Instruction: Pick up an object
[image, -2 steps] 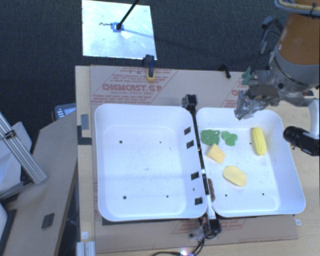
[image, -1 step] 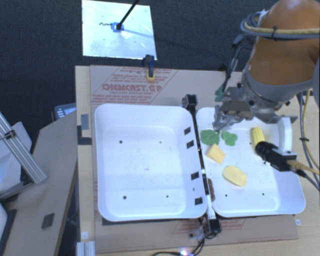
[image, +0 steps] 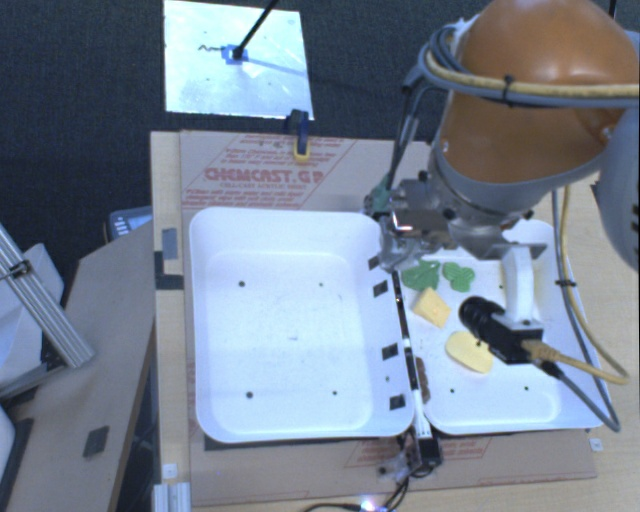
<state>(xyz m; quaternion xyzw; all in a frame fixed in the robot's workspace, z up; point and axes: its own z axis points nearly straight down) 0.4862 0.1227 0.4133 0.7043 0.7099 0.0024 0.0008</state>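
With the arm hanging over the right bin, its end effector's spread impossible to tell, the yellow wedge lying beside the green pieces is probably needing a centred, vertical approach.

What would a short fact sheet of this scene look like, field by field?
arm: grey with an orange band, over the right bin
left bin: white, shallow
right bin: white, beside the left bin
green pieces: in right bin, near its far edge
yellow wedge: right bin, below the green pieces
yellow oval piece: right bin, nearest the camera
end effector: under the arm, fingers hidden
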